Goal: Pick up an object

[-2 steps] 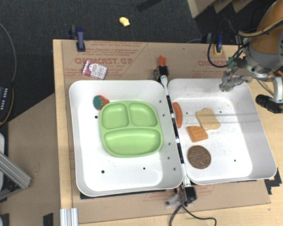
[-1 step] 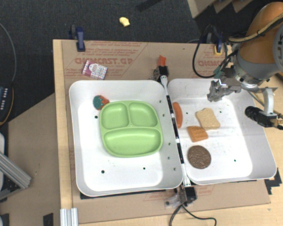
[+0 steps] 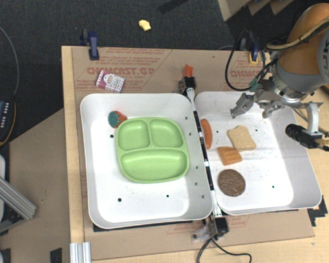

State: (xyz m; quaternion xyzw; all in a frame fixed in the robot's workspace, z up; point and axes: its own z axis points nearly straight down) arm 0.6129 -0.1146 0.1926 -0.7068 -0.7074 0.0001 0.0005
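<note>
White plastic forms both shallow bins, which sit edge to edge on a cardboard-covered bench.

Camera view, left bin (image 3: 98, 163):
- A green divided plate (image 3: 152, 149) takes up most of the floor.
- Bare floor remains along the left wall and the near edge.
- A small round teal-and-red piece (image 3: 117, 118) lies at the plate's far-left corner, touching its rim.

Camera view, right bin (image 3: 296, 185):
- An orange-red sausage (image 3: 206, 133) lies lengthwise against the left wall, close beside the seam between the bins.
- A tan toast slice (image 3: 241, 137) lies flat near the middle.
- An orange-brown square (image 3: 228, 155) lies just beside the toast slice, on its near-left side.
- A brown round disc (image 3: 231, 182) lies nearer the front edge, apart from the square.
- All four pickable items occupy the left half of the bin. The right half of its floor is bare up to the right wall.

Gripper (image 3: 256, 107):
- It is over the far part of the right bin, near the far rim.
- Its two fingers (image 3: 240, 106) are spread wide, with nothing between them.
- The toast slice is the nearest item, clear of both fingers.
</note>
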